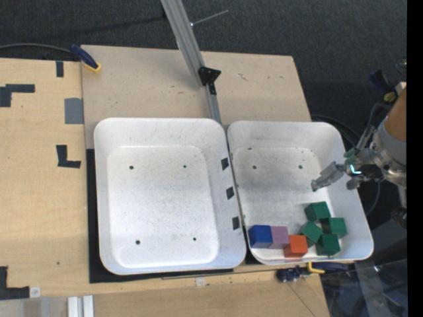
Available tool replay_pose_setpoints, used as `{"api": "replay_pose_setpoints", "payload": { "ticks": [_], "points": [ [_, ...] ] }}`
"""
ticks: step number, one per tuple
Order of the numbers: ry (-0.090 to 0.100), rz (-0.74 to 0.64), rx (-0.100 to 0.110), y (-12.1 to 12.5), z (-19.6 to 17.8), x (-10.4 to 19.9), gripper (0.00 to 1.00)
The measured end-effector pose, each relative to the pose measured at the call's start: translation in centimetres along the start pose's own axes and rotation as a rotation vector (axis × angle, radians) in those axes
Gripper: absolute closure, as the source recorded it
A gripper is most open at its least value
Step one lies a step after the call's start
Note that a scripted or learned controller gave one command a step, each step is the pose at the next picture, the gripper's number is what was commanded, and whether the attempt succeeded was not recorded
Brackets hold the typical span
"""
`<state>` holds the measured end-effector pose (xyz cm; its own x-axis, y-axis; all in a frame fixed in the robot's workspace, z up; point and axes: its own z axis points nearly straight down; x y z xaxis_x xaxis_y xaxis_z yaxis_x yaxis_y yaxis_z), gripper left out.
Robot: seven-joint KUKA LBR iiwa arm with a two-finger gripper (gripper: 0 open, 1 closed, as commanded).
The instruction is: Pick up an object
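Two bins: we see a pair of shallow white plastic bins (162,127) side by side on the pale wooden desk (139,78); the left one carries no blocks, the right one (284,132) carries all of them.
Blocks: a dark blue cube (261,235), a pale purple cube (279,236), an orange cube (297,245) and a cluster of dark green cubes (322,227) sit bunched in the right bin's near corner, touching or just beside one another.
Why they crowd: we judge the bin's sloped wall lets loose pieces gather at that corner.
Claw: the grey two-finger claw (330,176) hangs over the right bin's right side, above and apart from the green cluster; whether it is released or clenched, we cannot tell, and nothing shows between its tips.
Why it hangs there: we judge it is poised for a descent toward the blocks.
Look of the target: small, matt, hard-edged cubes; the green ones lie tilted and jumbled.
Risk: tight packing may block a clean grasp.
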<state>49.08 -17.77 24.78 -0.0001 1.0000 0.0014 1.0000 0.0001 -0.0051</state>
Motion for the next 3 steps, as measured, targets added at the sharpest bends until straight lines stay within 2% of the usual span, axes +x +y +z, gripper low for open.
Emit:
{"api": "replay_pose_setpoints", "payload": {
  "ticks": [1, 3],
  "points": [
    [0.000, -0.002, -0.004, 0.1, -0.2, 0.0, 0.00],
    [0.001, -0.001, 0.002, 0.9, 9.8, 1.5, 0.00]
  ]
}}
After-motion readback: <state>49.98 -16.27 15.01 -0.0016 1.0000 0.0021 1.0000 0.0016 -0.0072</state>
